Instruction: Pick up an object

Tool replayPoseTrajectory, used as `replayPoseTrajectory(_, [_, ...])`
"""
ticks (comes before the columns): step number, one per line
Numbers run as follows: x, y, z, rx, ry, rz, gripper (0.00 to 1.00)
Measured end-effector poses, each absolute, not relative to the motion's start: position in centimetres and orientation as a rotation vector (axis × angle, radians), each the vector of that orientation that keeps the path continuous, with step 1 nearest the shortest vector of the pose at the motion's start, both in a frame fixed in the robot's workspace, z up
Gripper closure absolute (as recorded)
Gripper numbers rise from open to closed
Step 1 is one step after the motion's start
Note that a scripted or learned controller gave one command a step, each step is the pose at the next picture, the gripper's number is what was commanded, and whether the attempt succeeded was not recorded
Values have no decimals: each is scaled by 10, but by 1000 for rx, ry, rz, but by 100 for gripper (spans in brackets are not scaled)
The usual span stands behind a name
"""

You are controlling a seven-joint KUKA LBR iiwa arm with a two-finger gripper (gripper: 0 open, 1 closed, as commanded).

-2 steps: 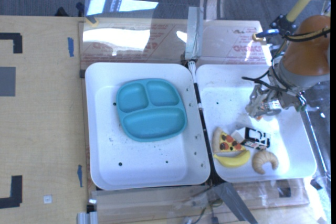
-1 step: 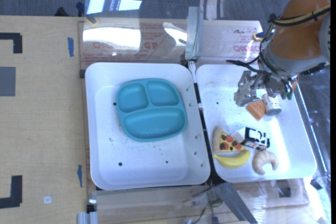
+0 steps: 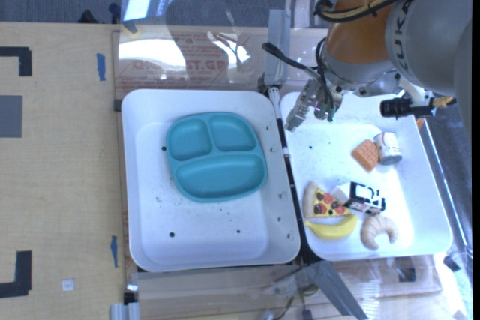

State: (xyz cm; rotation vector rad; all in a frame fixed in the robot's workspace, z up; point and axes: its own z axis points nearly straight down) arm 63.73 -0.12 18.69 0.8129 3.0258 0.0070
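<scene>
So the biggest thing going on is the arm (image 3: 409,19), a grey bulk with the orange band, coming in from the right and hanging over the far end of the right bin (image 3: 431,232). Next to that you've got the left bin (image 3: 142,183), which just has a teal divided plate (image 3: 216,156) sitting roughly in the middle of it, three compartments, nothing on it as far as I can see.

The gripper (image 3: 309,110) is down at the far-left corner of the right bin, right by the divider between the two bins. Nothing is between its fingers, but honestly I can't tell from this angle whether they're spread or closed, too small and too much clutter around the wrist.

All the pickable stuff is clumped toward the near right of the right bin, well apart from the gripper: a pizza slice (image 3: 325,201) lying partly on a banana (image 3: 334,227), a croissant (image 3: 379,231) just right of that, a small black and white thing (image 3: 365,195) I can't really identify, an orange waffle-looking cracker (image 3: 367,154), and a little white can (image 3: 388,147) touching it.

My read: this is still the approach stage, nothing grabbed yet. The next move would need the gripper to swing nearer and to the right, line up over one item, and drop. The cracker or can looks closest, but they're touching, so a clean grab could be fiddly.
</scene>
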Motion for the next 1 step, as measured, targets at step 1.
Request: replayPoseTrajectory(1, [550,12,185,1256,2880,1,100])
